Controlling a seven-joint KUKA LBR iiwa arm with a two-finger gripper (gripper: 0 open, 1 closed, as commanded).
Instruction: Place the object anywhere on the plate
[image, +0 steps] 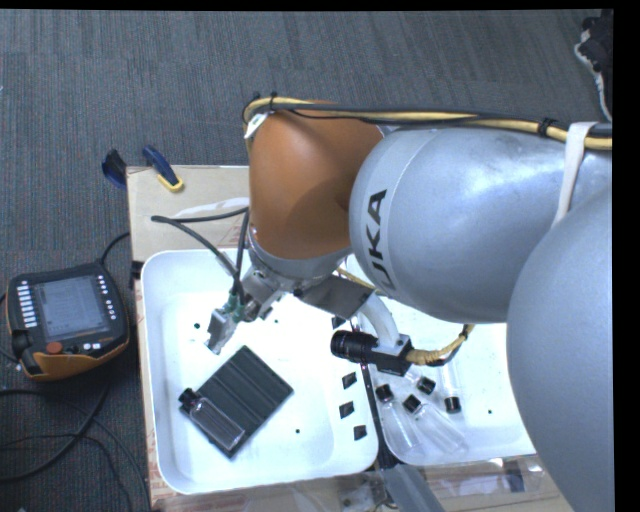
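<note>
A flat black ribbed rectangular piece (240, 396) lies tilted in the left bin (165, 300), near its front. My gripper (217, 338) hangs just above and behind that piece's far corner, pointing down into the bin. I cannot make out anything held at its tip. The big grey and orange arm covers the middle of the scene and most of the right bin (490, 425). No round plate can be picked out.
Several small black pieces (427, 386) and some clear ones lie in the visible front part of the right bin. A black cylinder (352, 345) juts from the wrist over the divider. A teach pendant (66, 312) sits on the floor at left.
</note>
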